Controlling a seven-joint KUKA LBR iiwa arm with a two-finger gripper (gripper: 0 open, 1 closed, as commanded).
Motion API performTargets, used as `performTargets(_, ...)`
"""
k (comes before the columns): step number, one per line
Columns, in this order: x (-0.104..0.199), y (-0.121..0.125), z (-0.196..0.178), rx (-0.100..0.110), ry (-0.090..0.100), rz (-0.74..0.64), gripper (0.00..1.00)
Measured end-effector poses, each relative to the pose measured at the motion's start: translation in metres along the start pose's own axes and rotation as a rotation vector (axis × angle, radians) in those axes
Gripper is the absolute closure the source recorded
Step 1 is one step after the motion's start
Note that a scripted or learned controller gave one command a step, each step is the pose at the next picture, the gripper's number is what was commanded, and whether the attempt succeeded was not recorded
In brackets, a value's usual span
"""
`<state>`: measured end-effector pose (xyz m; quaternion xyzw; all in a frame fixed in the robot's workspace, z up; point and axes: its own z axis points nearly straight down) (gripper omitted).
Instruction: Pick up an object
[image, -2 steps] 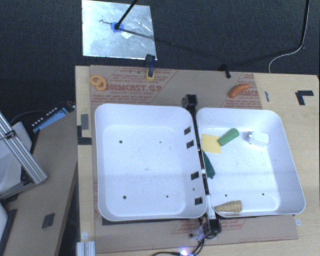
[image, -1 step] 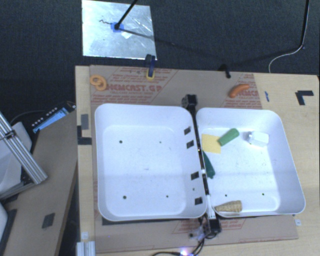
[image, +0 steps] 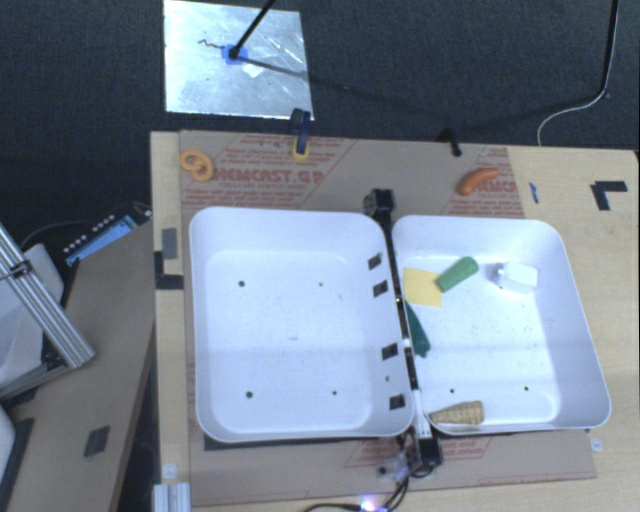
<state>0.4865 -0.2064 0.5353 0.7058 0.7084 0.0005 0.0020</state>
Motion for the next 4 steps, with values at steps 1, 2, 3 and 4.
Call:
performTargets(1, 0.000, 0.000, 0.000, 0.000, 0.000, 0.000, 1.00)
performTargets(2, 0.000, 0.000, 0.000, 0.000, 0.000, 0.000, 1.00)
performTargets(3, 0.000, 0.000, 0.000, 0.000, 0.000, 0.000, 1.00)
performTargets(4, 0.109, 0.001, 0.082, 0.008, 0.006, -0.010, 1.00)
